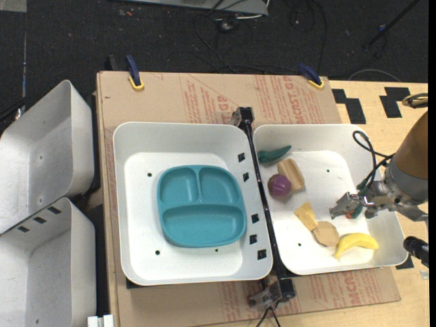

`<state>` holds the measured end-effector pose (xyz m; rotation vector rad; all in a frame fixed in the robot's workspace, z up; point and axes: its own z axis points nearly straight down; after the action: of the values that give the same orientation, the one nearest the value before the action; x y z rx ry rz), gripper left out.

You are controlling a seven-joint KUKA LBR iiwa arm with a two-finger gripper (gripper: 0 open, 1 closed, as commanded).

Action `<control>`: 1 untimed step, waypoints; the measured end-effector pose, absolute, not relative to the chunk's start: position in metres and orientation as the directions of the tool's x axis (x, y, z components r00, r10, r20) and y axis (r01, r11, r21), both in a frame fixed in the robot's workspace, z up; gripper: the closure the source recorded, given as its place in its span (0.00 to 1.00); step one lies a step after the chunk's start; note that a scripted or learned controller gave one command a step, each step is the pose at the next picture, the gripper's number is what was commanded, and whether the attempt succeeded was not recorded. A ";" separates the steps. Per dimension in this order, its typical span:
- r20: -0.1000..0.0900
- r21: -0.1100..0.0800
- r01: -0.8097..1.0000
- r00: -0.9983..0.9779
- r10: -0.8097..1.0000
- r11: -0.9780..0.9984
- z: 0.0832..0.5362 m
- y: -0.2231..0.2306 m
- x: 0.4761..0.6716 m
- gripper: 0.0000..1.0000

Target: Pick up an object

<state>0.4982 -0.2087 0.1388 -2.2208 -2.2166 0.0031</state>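
Note:
The right bin [320, 268] holds several toy foods: a yellow banana [355, 244] near the front right, a tan and yellow piece [317, 225] beside it, a purple round fruit [279, 185], a tan block [291, 174] and a dark green piece [274, 154] at the back left. My gripper [345, 208] reaches in from the right and hangs over the bin's right half, just above and behind the banana. Something small and red shows at its tips, too small to identify.
The left bin [133, 203] holds a teal divided plate [201, 206]. Both bins rest on a cardboard sheet [204, 94] held by yellow clamps. Spare white bins [41, 155] stand off to the left. A cable [364, 145] loops over the right bin's rim.

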 end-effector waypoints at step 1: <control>-0.001 0.001 1.000 0.001 1.000 -0.001 0.151 -0.209 0.500 1.00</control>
<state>0.4995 -0.2090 0.1515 -2.2239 -2.2209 -0.0006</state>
